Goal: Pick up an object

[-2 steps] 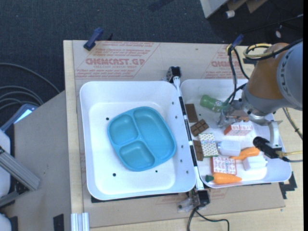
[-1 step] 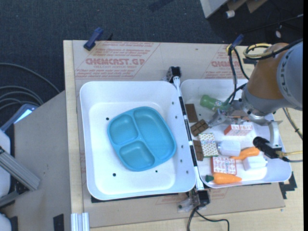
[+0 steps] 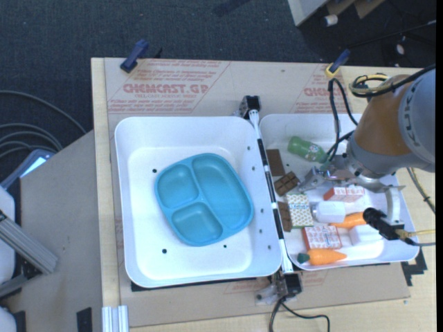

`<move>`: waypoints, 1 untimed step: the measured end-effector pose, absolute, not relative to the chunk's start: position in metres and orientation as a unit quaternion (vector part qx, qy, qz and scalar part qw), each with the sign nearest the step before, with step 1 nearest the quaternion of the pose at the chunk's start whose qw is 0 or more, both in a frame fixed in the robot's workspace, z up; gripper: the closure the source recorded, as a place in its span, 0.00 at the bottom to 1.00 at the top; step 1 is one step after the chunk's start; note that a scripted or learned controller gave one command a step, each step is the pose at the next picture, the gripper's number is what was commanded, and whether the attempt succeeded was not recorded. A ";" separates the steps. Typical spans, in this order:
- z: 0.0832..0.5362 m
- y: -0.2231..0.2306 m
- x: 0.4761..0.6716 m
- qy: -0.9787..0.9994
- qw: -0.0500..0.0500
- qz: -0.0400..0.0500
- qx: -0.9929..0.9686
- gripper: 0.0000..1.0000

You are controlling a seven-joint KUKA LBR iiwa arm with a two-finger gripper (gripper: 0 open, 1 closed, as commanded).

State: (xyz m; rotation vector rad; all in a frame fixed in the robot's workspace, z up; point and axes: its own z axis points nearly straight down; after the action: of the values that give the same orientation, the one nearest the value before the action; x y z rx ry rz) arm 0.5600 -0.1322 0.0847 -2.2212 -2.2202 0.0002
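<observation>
Bright even overhead light, soft shadows, slightly soft focus — mild glare on white bins

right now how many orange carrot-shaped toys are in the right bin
2. One orange carrot-shaped toy lies by the near rim of the shallow white right bin; another lies just above it, mid-bin. The arm may hide more.

I see a blue divided plate in the left bin, my claw low over clutter in the right bin, green bottle, carrot nearby
</observation>
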 end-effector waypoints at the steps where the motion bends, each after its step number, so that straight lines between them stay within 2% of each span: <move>1: 0.086 -0.103 0.572 -0.706 -0.003 0.000 -0.708 0.00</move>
State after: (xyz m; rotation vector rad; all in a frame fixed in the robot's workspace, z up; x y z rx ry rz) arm 0.5724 -0.1032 0.0858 -2.2276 -2.2237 0.0008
